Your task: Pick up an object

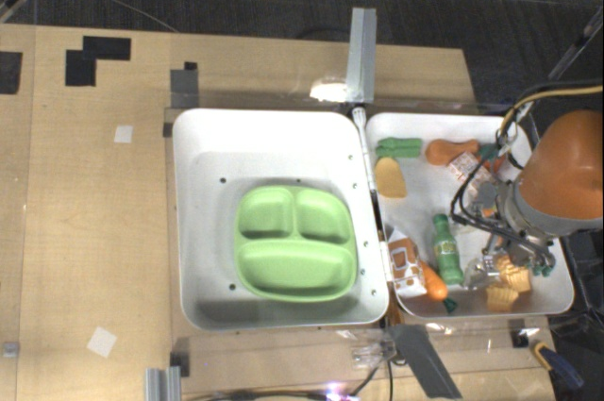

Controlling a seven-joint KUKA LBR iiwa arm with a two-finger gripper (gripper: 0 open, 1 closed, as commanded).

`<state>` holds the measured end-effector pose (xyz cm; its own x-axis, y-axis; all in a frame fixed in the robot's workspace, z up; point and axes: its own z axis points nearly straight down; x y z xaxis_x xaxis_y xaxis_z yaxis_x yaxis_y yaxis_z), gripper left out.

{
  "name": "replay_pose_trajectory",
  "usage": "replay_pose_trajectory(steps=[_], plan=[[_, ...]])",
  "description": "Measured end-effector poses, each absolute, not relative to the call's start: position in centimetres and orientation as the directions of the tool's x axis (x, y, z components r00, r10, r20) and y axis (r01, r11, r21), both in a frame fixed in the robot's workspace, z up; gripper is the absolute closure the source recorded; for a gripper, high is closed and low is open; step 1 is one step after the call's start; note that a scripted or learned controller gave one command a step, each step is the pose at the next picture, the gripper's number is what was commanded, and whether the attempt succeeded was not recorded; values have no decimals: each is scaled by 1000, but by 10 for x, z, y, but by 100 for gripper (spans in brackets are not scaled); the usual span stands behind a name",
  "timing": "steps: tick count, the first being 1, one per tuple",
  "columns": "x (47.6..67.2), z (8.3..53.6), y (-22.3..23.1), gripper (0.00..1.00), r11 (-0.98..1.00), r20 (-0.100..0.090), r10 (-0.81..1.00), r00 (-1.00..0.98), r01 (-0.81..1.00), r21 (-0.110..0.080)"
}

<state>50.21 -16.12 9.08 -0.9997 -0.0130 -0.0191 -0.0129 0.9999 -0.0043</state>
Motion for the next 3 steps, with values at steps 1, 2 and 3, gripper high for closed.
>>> replay_pose_trajectory(steps=[1,2,3], plan=[[504,92,-116,0,999,-23,-37,-999,-37,-18],[540,90,-200,0,920,-14,-393,-920,-393,-13],[596,89,-155,0,956,-15,-294,-956,-294,-4]])
